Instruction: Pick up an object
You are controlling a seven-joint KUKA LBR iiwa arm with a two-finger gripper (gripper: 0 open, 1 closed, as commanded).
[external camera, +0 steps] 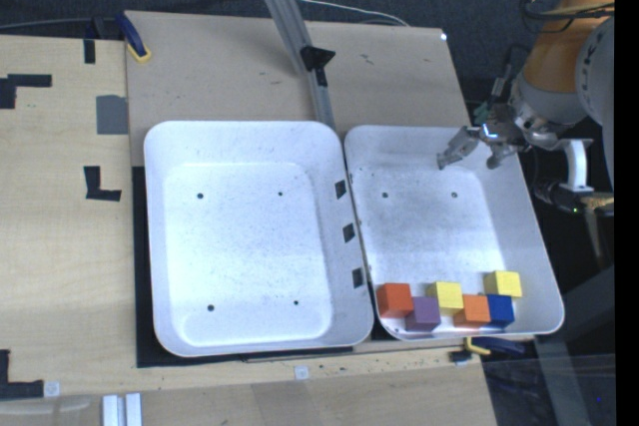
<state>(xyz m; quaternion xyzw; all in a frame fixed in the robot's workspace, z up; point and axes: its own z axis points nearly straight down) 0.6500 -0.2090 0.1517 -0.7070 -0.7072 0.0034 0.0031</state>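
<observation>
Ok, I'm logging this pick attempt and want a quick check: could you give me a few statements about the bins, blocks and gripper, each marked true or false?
1. The blocks sit in the right bin. True.
2. The blocks lie along the bin's far edge. False: they cluster at its near edge.
3. The gripper holds a block. False: it hangs near the right bin's far corner, away from the blocks.
4. The cluster includes two yellow blocks. True.
5. A purple block lies in the left bin. False: it is with the others in the right bin.
</observation>
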